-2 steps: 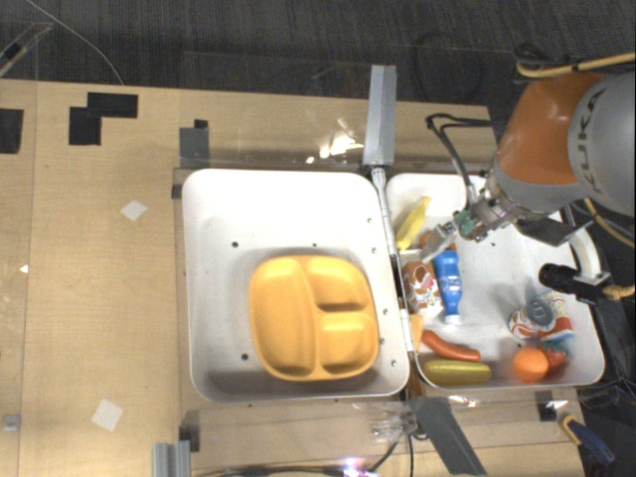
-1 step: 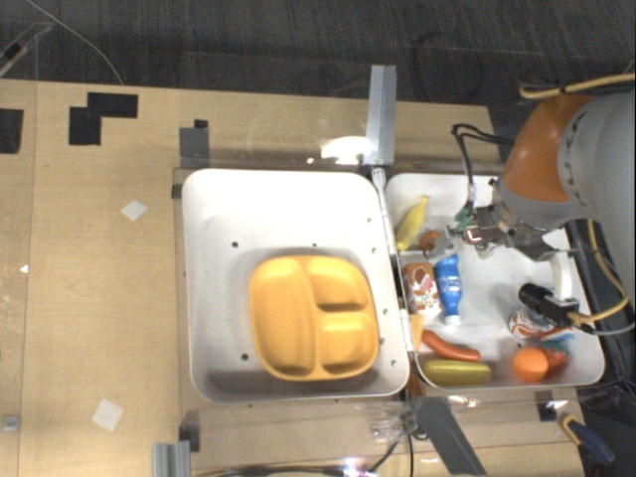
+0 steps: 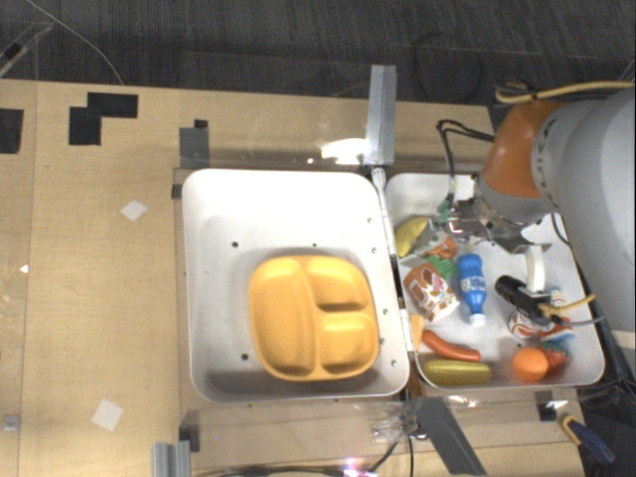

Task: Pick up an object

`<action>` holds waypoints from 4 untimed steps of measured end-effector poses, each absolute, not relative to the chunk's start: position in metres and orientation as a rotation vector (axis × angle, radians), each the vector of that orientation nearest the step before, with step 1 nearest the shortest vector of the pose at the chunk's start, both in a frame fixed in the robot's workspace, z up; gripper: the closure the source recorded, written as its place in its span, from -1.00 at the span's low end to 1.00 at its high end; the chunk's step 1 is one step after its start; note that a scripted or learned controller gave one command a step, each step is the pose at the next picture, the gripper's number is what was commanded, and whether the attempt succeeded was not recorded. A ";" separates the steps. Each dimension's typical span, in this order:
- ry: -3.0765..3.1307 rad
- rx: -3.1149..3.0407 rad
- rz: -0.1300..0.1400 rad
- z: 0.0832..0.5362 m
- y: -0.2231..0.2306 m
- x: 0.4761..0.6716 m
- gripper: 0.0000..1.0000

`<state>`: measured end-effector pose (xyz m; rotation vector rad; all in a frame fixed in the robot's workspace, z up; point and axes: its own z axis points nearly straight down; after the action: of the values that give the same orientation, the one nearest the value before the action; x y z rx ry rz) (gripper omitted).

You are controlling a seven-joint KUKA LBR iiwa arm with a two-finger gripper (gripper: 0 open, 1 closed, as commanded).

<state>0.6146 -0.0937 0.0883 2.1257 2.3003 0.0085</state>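
The arm [image 3: 581, 157] runs off the right edge and hides the right bin's [image 3: 586, 366] upper corner.

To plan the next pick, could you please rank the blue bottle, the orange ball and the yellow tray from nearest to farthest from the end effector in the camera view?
Taking the end effector at the top of the right bin:
1. Blue bottle, just below it, mid right bin.
2. Orange ball, right bin's lower right corner.
3. Yellow tray, in the left bin.
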 end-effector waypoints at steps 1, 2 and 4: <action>2.296 2.136 0.004 0.104 -0.104 0.586 -1.00; 2.255 2.176 0.009 0.088 -0.102 0.610 -1.00; 1.412 2.805 0.007 0.186 -0.071 0.593 1.00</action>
<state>0.5928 -0.0707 0.1860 2.8048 1.4120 0.0066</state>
